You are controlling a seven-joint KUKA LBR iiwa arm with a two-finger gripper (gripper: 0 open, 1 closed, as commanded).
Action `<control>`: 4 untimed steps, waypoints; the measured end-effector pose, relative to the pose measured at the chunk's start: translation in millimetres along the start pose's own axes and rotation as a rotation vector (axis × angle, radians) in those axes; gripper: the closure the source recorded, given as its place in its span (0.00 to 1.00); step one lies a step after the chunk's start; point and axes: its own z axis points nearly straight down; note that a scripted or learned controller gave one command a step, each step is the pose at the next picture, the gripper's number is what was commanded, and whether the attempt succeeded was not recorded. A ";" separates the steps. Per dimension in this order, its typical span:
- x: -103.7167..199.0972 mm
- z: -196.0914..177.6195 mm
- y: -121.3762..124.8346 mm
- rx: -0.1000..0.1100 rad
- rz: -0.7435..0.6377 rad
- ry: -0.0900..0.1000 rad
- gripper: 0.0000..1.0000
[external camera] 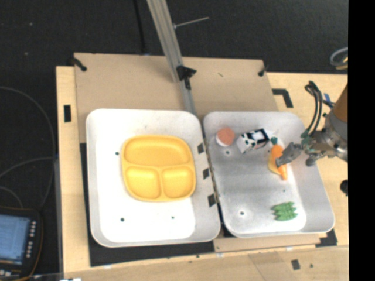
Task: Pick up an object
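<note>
The right white bin [304,215] holds a small orange carrot-like toy [275,163], a black-and-white toy [255,140], a round pink piece [225,136] and a green bumpy toy [285,211]. My gripper [299,156] hangs over the bin's right side, open, with its fingers spread. The left finger [287,155] lies over the orange toy's right end, and nothing sits between the two fingers. The grey arm with its orange band enters from the right edge.
The left white bin [105,215] holds a yellow three-compartment plate [158,167]. A metal pole [170,45] slants up from between the bins at the back. A tablet [17,239] lies off the bench at lower left.
</note>
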 end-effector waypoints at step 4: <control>-0.5 89.7 -9.3 -0.003 0.007 -0.002 1.00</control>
